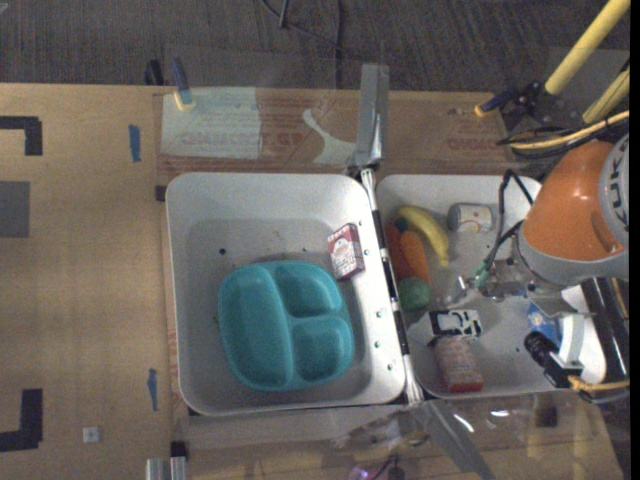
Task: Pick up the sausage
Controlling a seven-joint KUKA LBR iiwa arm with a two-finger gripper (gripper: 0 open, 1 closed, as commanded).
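Note:
The sausage [459, 364] is a stubby reddish-brown piece lying near the front edge of the right bin [500, 380]. My gripper [476, 285] hangs over the middle of the same bin, behind the sausage and apart from it. Nothing shows between its tips. The arm's orange band [572, 213] sits over the bin's right side and hides that part of the floor.
The right bin also holds a banana [426, 230], a carrot [412, 254], a green round piece [415, 293], a grey can [470, 216] and a small black-and-white object [455, 321] just behind the sausage. In the left bin [200, 218] lie a teal divided plate [288, 323] and a small red box [346, 251].

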